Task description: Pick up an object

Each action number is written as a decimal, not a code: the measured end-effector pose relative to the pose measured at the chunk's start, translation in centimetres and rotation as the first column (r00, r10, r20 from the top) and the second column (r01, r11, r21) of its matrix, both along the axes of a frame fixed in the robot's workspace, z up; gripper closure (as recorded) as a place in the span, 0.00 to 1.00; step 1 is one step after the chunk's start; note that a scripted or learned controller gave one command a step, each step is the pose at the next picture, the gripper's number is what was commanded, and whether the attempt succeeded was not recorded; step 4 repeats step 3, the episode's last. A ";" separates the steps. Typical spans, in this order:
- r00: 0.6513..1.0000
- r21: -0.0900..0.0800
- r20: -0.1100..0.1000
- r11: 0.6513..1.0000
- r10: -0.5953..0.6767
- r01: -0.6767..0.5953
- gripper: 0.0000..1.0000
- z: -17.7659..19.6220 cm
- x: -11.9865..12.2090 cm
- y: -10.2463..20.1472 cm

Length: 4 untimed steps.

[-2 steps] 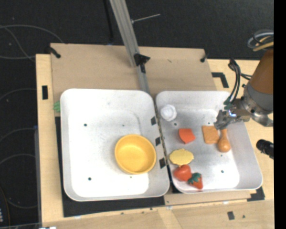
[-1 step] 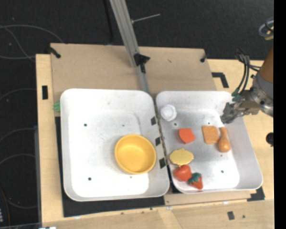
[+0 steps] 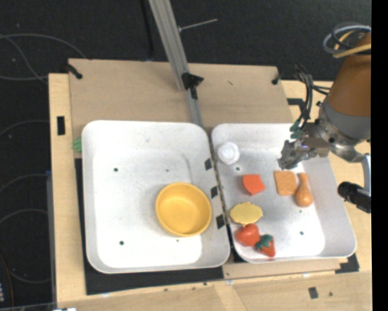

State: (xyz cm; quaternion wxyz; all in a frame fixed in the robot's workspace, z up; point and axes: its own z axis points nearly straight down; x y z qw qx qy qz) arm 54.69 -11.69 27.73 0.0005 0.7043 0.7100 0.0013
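I am hanging my claw [image 3: 297,153] over the right bin [image 3: 323,238], low above its far right part, and I cannot tell from here how its tips are set. Nothing is showing between them, so I am judging the pick as not yet made: the approach is looking mostly done, while the close and the lift are both waiting.

Just below my claw, the orange block [image 3: 285,182] is lying flat on the bin floor, and the small orange gourd [image 3: 303,192] is touching its right side. These two are the likeliest targets, being closest. A little to the left of them the red-orange wedge [image 3: 252,184] is sitting apart on its own. Left of my claw, near the bin's rim, the clear white cap [image 3: 228,152] is resting.

Farther off, down and left of my claw, the yellow disc [image 3: 246,212] is lying against the red tomato [image 3: 247,235], with the strawberry [image 3: 265,244] just beside that.

Farthest left, in the left bin [image 3: 116,148], the yellow bowl [image 3: 182,208] is standing upright, well apart from my claw. Both bins are resting on the table [image 3: 129,83].
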 end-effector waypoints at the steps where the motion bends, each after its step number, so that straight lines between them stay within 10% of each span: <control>1: 1.000 -0.001 -0.002 1.000 -0.001 0.001 1.00 -0.9 0.2 5.9; 3: 1.000 -0.001 -0.003 1.000 -0.001 0.001 1.00 -1.6 -0.9 16.3; 4: 1.000 -0.001 -0.003 1.000 -0.001 0.001 1.00 -1.6 -0.9 16.3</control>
